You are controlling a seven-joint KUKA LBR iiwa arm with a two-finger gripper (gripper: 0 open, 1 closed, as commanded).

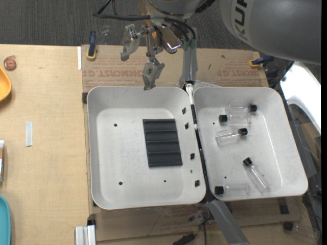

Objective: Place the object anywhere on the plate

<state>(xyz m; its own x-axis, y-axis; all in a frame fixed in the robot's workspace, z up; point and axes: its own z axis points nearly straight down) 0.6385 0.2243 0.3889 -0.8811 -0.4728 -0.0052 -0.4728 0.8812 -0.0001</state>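
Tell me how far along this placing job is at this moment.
Nothing looks done yet: the black ribbed plate in the left bin bears nothing. In hand: the gripper hangs above that bin's far rim with nothing visible between its fingers. Left: the clear vials with black caps lie in the right bin; one must be picked and set on the plate.

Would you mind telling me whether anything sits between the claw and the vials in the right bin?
Nothing visible blocks the way. The claw hangs above the far rim of the left bin, which has the black ridged plate on its floor. The vials lie uncovered in the right bin.
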